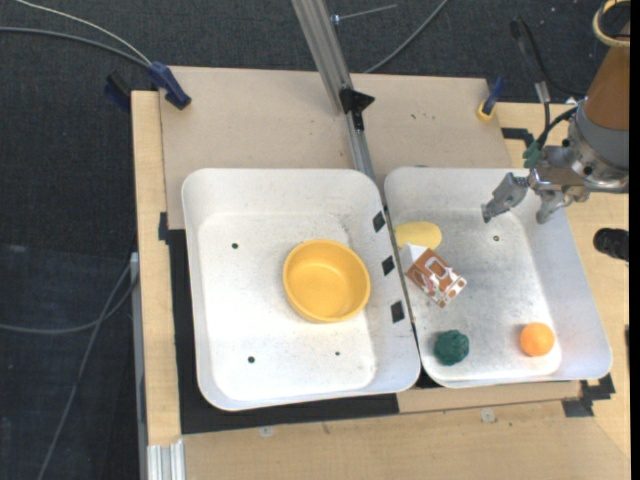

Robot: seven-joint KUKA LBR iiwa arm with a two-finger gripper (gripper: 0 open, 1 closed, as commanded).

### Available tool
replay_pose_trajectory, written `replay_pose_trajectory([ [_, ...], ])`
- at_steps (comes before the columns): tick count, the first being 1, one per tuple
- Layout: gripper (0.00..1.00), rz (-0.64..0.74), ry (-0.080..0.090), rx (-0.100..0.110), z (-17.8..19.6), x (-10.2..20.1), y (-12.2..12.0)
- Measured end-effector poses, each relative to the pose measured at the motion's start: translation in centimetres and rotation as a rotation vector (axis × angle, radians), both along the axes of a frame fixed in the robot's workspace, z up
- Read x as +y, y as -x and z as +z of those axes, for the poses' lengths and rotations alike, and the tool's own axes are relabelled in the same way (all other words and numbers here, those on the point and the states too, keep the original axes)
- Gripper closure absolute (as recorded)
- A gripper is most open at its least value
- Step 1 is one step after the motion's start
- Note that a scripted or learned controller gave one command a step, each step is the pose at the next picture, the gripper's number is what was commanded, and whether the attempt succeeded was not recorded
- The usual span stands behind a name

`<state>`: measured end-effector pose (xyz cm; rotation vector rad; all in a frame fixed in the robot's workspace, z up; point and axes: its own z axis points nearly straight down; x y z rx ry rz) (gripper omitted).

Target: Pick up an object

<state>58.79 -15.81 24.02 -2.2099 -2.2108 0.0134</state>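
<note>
My gripper (524, 204) hangs open above the upper right part of the right bin (570, 268), with nothing between its two fingers. Below and left of it, near the bin's left wall, lies a pale yellow lemon-like object (418, 234). A small red-and-white patterned box (435, 276) lies just under that. A dark green ball (451, 346) sits near the front edge of the bin, and an orange ball (537, 339) rests at its front right.
The left bin (230, 268) holds a yellow bowl (326, 280) near its middle. A slanted metal pole (325, 38) runs down from the top to the gap between the bins. Blue clamps (170, 85) grip the bench's back edge.
</note>
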Motion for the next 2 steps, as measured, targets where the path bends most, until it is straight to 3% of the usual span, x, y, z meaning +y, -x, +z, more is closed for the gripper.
replay_pose_trajectory([
  [2,0.00,0.000,-0.001,0.002,-10.9,1.0,0.1],
])
